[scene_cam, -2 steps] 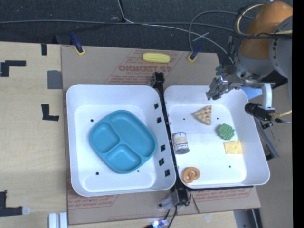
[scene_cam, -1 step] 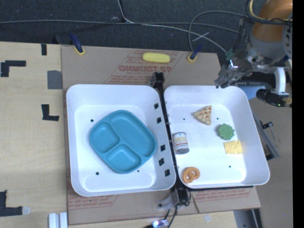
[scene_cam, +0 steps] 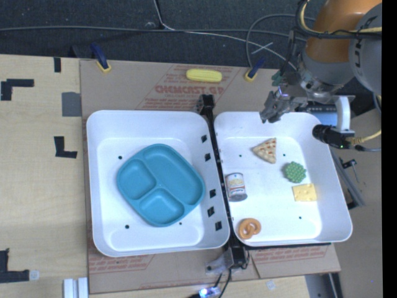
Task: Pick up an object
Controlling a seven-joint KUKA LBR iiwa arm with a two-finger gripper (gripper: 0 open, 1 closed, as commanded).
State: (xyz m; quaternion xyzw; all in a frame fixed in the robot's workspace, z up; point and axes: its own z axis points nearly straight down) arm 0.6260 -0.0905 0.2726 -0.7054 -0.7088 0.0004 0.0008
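Tan pizza slice (scene_cam: pixel 266 150) lies below gripper (scene_cam: pixel 271 115), apart; gripper state unclear.

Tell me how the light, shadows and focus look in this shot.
Camera view: even overhead light, soft faint shadows beside the can and the blue tray; the white bins are bright but hold detail; the gripper and the orange-banded arm look slightly soft, while the pizza slice and the pretzel are sharper; the dark background is grainy.
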